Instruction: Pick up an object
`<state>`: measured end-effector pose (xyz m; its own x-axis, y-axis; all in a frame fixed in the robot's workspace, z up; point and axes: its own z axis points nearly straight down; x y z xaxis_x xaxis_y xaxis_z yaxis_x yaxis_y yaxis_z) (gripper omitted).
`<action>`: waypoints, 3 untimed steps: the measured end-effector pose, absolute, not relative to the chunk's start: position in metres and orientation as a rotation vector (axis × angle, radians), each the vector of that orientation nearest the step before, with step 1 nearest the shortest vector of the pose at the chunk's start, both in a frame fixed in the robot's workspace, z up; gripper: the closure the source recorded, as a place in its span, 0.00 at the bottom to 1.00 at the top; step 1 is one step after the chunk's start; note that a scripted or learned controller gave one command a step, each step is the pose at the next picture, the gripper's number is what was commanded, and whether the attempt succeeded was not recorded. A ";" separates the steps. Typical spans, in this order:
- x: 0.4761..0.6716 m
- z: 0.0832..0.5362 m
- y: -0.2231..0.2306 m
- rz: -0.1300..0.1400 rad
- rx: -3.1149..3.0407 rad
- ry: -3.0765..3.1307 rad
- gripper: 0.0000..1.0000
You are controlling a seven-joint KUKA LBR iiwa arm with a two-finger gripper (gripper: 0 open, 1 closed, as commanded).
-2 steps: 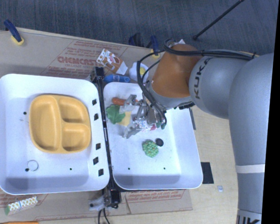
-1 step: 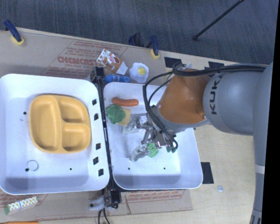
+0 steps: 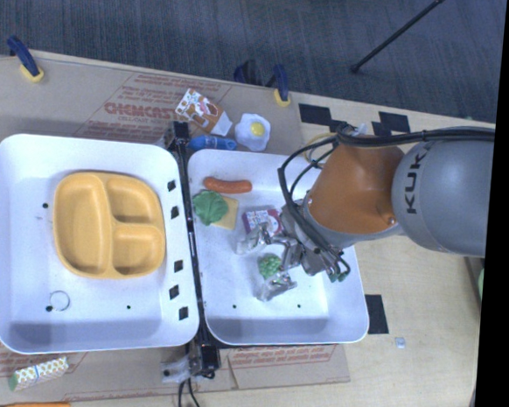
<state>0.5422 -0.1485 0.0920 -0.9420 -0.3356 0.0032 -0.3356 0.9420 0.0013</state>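
My gripper (image 3: 278,263) hangs low over the middle of the right bin (image 3: 228,315), under the orange band of the arm. A small green object (image 3: 269,265) lies right at its fingertips, with a shiny crumpled wrapper (image 3: 276,286) just below. Whether the green object sits between the fingers is hidden by the wrist. A purple-and-silver packet (image 3: 257,220) lies to the upper left of the gripper. Farther left are a green leafy toy on a yellow slice (image 3: 211,208) and a red sausage (image 3: 227,185) near the bin's far edge.
The left bin (image 3: 18,311) holds a yellow divided tray (image 3: 111,224). Behind the bins lie a small carton (image 3: 197,109), a blue item (image 3: 212,141) and a fried-egg toy (image 3: 253,130). A wrapped candy (image 3: 39,372) lies in front of the left bin.
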 end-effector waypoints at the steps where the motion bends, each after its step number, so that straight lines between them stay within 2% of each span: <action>1: 0.513 0.091 -0.092 -0.003 0.453 -3.107 0.00; 2: 0.583 0.092 -0.098 0.001 0.435 -3.112 0.00; 3: 0.645 0.093 -0.092 0.001 0.621 -3.081 0.00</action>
